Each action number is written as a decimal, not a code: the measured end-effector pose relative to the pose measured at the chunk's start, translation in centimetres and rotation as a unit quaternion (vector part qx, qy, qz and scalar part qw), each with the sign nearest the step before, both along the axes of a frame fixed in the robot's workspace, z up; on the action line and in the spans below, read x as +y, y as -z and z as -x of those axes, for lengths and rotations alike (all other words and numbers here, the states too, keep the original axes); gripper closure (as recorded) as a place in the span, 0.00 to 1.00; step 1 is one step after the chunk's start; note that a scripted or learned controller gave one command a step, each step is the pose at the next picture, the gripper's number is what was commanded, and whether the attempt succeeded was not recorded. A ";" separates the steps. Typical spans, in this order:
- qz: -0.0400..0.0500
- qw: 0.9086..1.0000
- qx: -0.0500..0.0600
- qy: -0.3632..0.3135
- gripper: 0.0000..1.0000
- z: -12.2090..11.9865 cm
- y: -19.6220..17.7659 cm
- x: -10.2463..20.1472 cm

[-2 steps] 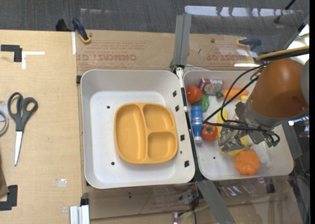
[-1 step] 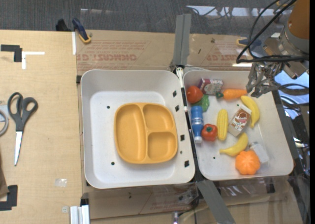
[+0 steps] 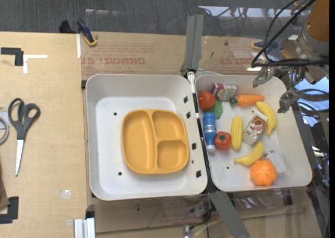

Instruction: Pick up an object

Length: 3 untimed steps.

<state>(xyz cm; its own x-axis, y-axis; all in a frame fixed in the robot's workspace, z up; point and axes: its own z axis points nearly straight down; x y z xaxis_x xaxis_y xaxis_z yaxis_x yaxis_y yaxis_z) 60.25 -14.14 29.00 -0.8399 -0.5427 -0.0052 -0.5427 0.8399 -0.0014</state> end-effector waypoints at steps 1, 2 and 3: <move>0.000 1.000 0.002 0.014 0.00 8.3 11.8 -2.2; 0.000 0.999 0.001 0.041 0.00 11.3 19.8 4.2; 0.000 1.000 0.000 -0.023 0.00 3.4 19.6 4.8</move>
